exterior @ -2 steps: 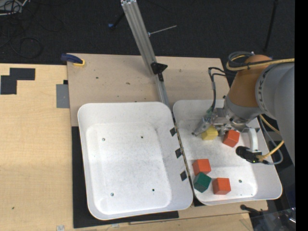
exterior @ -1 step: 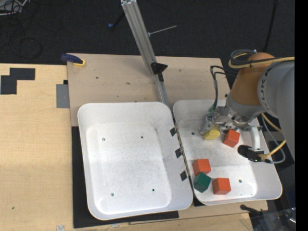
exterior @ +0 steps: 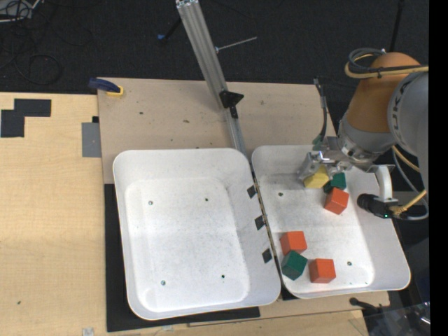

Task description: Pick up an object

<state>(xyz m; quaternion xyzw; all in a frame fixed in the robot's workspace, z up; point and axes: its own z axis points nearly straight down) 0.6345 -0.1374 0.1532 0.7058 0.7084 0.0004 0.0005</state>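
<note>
The yellow block (exterior: 316, 180) lies at the right bin's (exterior: 392, 257) far end, under your hand (exterior: 320, 164), whose opening you cannot tell; next, close and lift cleanly.

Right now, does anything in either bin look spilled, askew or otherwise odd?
Nothing looks spilled or damaged. All the blocks sit in the right bin: a yellow block, a green block and an orange block bunch up at the pincer, and three more lie near the front edge. The orange block sits tilted.
</note>
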